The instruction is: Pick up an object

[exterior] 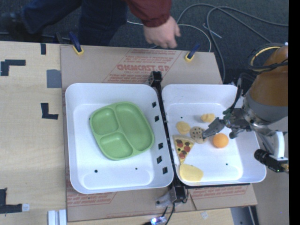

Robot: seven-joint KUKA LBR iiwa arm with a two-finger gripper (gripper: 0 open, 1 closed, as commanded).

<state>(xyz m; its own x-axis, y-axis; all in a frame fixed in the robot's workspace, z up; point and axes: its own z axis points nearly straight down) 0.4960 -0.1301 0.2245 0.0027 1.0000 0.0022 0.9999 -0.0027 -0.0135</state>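
The right bin (243,172) holds several toy foods: an orange ball (220,141), a chocolate-chip cookie (197,133), a pizza slice (183,147), a round yellow piece (183,126), a small yellow piece (207,117) and a pale yellow lump (191,173). My gripper (219,132) reaches in from the right and hovers just over the orange ball. It is open, with one dark finger (212,127) pointing toward the cookie and the other (233,133) at the ball's right. Nothing is held between the fingers.
The left bin (75,139) holds a green divided plate (121,130). A black divider (161,125) runs between the bins. A person's hand (161,32) in a red sleeve hangs over the bench's far edge. Cables (220,22) lie on the floor beyond.
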